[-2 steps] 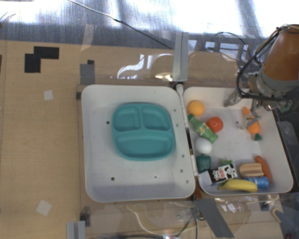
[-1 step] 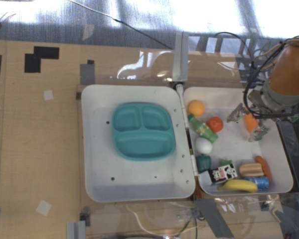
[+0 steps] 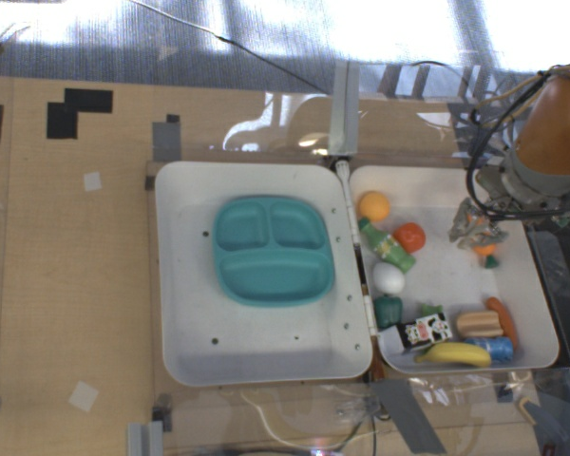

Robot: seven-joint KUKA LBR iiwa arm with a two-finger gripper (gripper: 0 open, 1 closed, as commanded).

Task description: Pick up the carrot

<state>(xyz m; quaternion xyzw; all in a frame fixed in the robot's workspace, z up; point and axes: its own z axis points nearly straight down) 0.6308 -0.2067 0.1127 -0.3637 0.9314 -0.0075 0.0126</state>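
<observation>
A grey robot arm with an orange band reached in over the right bin (image 3: 541, 345) of two shallow white bins set side by side on a wooden desk (image 3: 66, 283). Its claw (image 3: 477, 226) hung low near that bin's right wall, toward the far edge. Directly beneath the claw lay a small orange piece with a green end, most likely the carrot (image 3: 486, 252), but the view was too small to tell whether the claw was open, closed or gripping it.

Judged from this, the pickup was not yet shown as done: the carrot appeared to rest on the bin floor, with grasping and lifting left to do.

Along the right bin's near edge lay a banana (image 3: 454, 353), a small carton (image 3: 427, 331) with a black-and-white cow pattern, a bread roll (image 3: 479, 323) and a sausage (image 3: 503, 319). No writing on the carton could be read.

The left bin (image 3: 180, 350) held a teal divided tray (image 3: 272, 250).
</observation>
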